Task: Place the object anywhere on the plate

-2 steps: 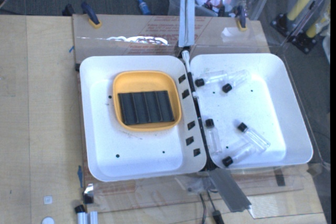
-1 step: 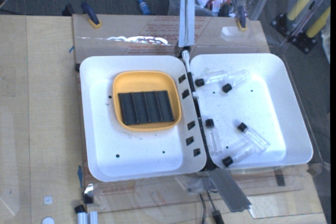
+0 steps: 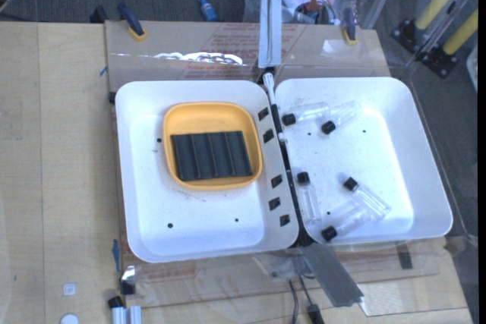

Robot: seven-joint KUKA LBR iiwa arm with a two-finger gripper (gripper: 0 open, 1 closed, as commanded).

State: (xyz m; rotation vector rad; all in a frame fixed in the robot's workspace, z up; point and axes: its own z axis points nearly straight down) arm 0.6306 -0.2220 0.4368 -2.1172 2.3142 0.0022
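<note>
Clear plastic vials [image 3: 370, 199] with black caps lie nearest us, scattered in right bin [image 3: 425, 193], on the side the arm reaches in from. One more vial sits farther back. Across divider: yellow plate [image 3: 213, 114] in left bin [image 3: 144, 224], dark ribbed insert [image 3: 211, 155] on it. No vial on plate. Gripper state we cannot tell. We judge task unstarted: pick, carry and place all remain.
</note>
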